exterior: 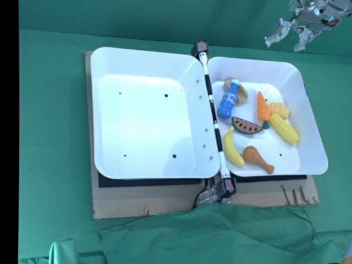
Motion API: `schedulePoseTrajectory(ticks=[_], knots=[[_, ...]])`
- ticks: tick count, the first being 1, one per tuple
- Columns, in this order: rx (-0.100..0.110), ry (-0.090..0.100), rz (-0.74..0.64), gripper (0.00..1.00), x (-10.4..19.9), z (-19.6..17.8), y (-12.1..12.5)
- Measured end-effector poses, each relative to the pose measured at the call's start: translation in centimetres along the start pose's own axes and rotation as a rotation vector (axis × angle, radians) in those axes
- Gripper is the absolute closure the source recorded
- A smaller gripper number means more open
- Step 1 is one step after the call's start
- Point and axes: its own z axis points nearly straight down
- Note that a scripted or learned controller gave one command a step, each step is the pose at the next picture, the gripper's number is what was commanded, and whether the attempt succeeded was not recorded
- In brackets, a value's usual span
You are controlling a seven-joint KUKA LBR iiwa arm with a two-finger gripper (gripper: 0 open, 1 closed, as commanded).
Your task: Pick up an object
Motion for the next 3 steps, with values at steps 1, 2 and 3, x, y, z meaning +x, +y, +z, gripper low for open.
schedulePoseTrajectory(ticks=[1, 2, 3], knots=[[-0.007, -0.004, 0.002, 1.0, -0.1, -1.5, 0.1], [0.013, 0.007, -0.001, 1.0, 0.1, 2.1, -3.1], [-0.012, 0.001, -0.004, 1.0, 0.0, -13.1, -4.2]])
